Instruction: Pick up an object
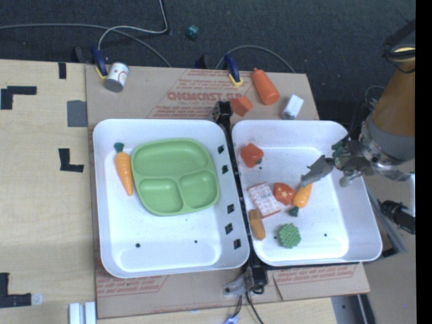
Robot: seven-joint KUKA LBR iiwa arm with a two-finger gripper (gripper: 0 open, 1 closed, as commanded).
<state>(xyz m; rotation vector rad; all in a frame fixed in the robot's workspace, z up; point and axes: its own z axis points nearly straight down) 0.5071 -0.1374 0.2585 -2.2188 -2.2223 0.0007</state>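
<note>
Approach step being carried out: pincer (312, 175), grip state impossible to tell, being held above carrot (302, 196) in right bin (358, 238); descent being called for next.

Green tray (177, 177): in the left bin (108, 235), centre, three compartments.
Carrot (123, 170): at the tray's 9 o'clock, just beside it.
Cardboard sheet (196, 93): under both bins.
Orange bottle (265, 86): on the cardboard, 1 o'clock.
White can (117, 76): on the cardboard, 11 o'clock.
</note>
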